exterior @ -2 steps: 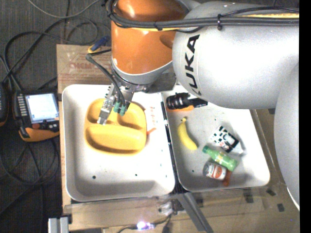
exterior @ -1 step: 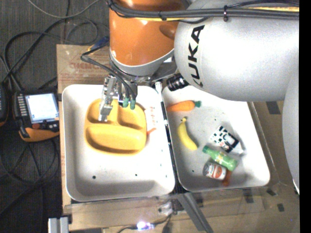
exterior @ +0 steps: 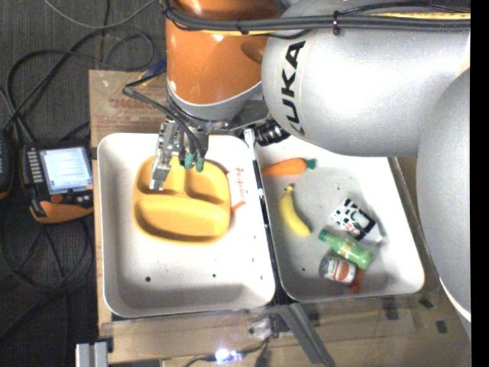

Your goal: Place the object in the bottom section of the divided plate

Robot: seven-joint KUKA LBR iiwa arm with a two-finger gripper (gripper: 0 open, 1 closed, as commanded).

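Note:
A yellow divided plate (exterior: 183,219) lies in the left bin (exterior: 122,266). It has two small sections at the top and one wide section at the bottom. My gripper (exterior: 176,176) hangs over the plate's upper sections. It is open, with a silver finger (exterior: 160,168) on the left and a green-tipped finger (exterior: 192,159) on the right. Only the plate's yellow surface shows between them. The loose objects lie in the right bin (exterior: 405,274): a carrot (exterior: 289,167), a banana (exterior: 293,212), a black-and-white packet (exterior: 354,220), a green bottle (exterior: 348,248) and a small can (exterior: 338,269).
A red-printed white card (exterior: 241,187) lies at the plate's right edge, next to the wall between the bins. The arm's large grey and orange body (exterior: 306,60) covers the back of both bins. A small screen device (exterior: 59,170) sits left of the bench.

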